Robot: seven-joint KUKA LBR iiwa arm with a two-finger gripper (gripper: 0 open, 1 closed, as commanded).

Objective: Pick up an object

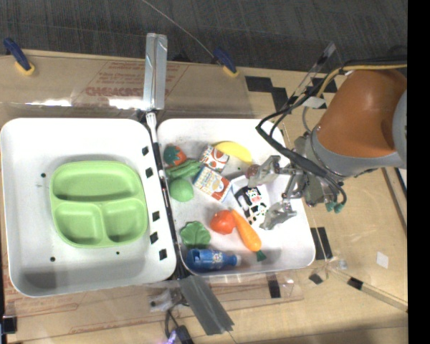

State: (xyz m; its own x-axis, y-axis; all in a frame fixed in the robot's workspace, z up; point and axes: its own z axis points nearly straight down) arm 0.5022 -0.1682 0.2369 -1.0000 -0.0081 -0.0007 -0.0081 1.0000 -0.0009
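The 2 white bins are sitting side by side: the left bin (14,192) is carrying a green divided tray (97,201), the right bin (295,236) the toys. The gripper (268,192) is hovering spread and empty, its fingers straddling the cow-patterned carton (254,202), probably its target.

- The left bin (14,192) is largely taken up by a green divided tray (98,201); bare white floor is left only around its edges.
- The left and middle of the right bin (201,129) is crowded by toys: a yellow banana (233,150), small cartons (211,181), an orange carrot (246,230), a blue bottle (211,259).
- Open floor is seen along the right bin's far-right corner and right wall, where the tool (269,192) hangs.
- Black cables (294,106) cross above the desk (358,249) at the right.
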